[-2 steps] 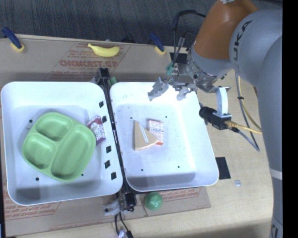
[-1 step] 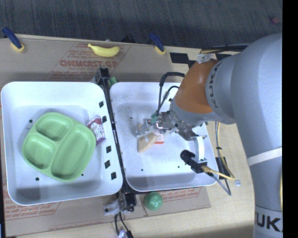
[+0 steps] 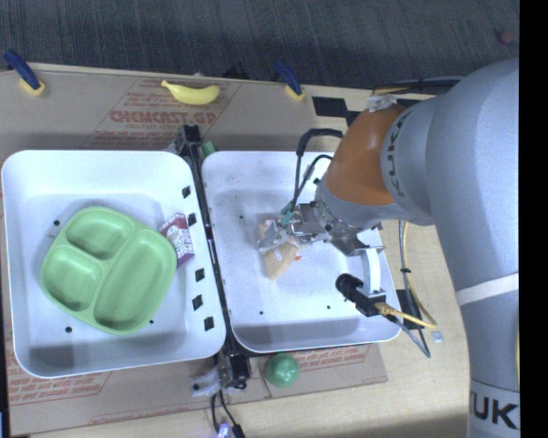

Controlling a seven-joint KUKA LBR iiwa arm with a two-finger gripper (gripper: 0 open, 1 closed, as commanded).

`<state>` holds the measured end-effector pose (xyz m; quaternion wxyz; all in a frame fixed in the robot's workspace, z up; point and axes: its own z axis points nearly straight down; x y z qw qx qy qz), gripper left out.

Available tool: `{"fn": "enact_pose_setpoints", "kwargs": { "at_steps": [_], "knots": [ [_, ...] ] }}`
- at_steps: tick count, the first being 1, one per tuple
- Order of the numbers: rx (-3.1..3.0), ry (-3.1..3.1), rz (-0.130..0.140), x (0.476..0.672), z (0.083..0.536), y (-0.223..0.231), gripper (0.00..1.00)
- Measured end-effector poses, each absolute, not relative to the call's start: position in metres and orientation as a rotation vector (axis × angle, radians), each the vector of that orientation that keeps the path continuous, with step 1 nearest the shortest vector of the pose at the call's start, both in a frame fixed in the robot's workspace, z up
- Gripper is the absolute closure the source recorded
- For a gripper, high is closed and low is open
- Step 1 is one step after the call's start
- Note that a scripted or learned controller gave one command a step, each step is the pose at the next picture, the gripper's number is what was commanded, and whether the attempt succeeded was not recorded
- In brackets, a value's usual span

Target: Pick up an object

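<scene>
My hand over the right bin, above a pale object.

My grey arm with its orange band [image 3: 365, 167] reaches in from the right, and my hand [image 3: 288, 228] sits low over the right bin [image 3: 247, 322], just above a tan, wedge-shaped object [image 3: 279, 261] near its middle; I cannot tell whether my hand is clenched or released. The left bin [image 3: 27, 345] holds a green divided tray [image 3: 108, 267] and a small red packet [image 3: 178, 237].

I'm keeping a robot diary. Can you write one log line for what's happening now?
arm: reaching into right bin | gripper: over tan object | grasp: unconfirmed | left bin: green tray, red packet
</scene>
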<state>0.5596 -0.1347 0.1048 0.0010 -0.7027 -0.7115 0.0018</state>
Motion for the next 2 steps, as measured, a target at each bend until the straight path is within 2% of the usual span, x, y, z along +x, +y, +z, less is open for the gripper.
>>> {"fn": "enact_pose_setpoints", "kwargs": {
  "at_steps": [1,2],
  "knots": [
    [-2.214,-2.228,0.0,0.497,0.208,-0.098,1.0],
    [-2.213,-2.228,0.004,0.477,0.205,-0.119,1.0]
  ]
}}
